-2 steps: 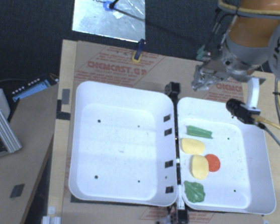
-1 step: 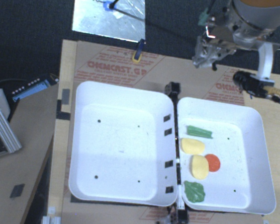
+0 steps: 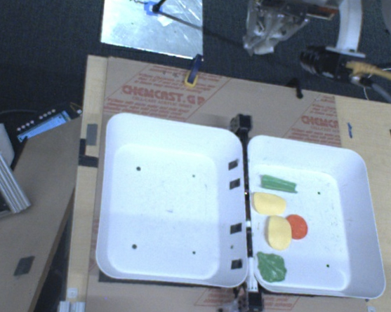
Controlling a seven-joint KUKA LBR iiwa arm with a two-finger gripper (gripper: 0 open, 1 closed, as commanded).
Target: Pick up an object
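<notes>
The right bin (image 3: 360, 200) holds several small items along its left side: a flat green strip (image 3: 278, 184), a yellow lump (image 3: 269, 204), a second yellow lump (image 3: 278, 233), a red round piece (image 3: 297, 227) touching it, and a green leafy piece (image 3: 271, 267) near the front. My gripper (image 3: 263, 36) hangs high at the top of the view, beyond the far edge of the bench and well away from the bins. Nothing shows between its fingers.
The left bin (image 3: 169, 198) sits beside the right one, joined by black clips along the middle seam. A cardboard sheet lies under both bins. A shiny metal plate (image 3: 154, 11) lies at the far left. Cables (image 3: 362, 70) run at the far right.
</notes>
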